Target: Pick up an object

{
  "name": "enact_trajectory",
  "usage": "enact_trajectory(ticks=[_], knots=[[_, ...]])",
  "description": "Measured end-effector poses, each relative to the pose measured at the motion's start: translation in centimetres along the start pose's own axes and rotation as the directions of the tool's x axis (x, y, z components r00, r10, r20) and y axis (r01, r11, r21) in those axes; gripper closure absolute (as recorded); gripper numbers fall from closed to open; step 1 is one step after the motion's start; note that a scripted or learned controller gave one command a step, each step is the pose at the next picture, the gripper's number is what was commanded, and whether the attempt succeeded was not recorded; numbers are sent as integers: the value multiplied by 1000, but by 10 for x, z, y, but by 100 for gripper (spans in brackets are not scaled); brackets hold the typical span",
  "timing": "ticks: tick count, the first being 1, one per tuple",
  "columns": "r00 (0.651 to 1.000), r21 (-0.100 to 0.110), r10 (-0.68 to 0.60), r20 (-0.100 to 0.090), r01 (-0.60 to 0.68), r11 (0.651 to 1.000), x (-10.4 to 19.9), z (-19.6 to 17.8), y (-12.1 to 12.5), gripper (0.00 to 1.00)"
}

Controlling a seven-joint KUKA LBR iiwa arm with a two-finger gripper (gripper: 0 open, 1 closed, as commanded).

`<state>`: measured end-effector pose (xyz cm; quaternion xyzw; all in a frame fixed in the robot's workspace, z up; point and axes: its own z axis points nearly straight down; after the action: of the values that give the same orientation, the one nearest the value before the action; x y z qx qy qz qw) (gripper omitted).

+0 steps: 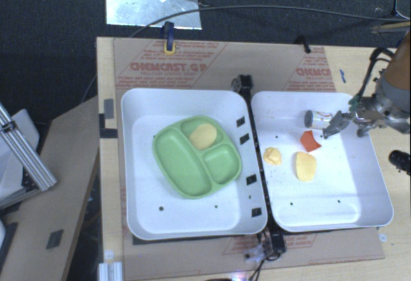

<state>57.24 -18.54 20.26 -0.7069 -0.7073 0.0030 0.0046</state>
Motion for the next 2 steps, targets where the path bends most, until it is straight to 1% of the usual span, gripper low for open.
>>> enact_trajectory(ticks=[1, 2], knots=[[1000, -12, -3, 3, 3, 1000, 0, -7, 3, 0], [1000, -9, -1, 2, 1, 1000, 0, 34, 3, 0]])
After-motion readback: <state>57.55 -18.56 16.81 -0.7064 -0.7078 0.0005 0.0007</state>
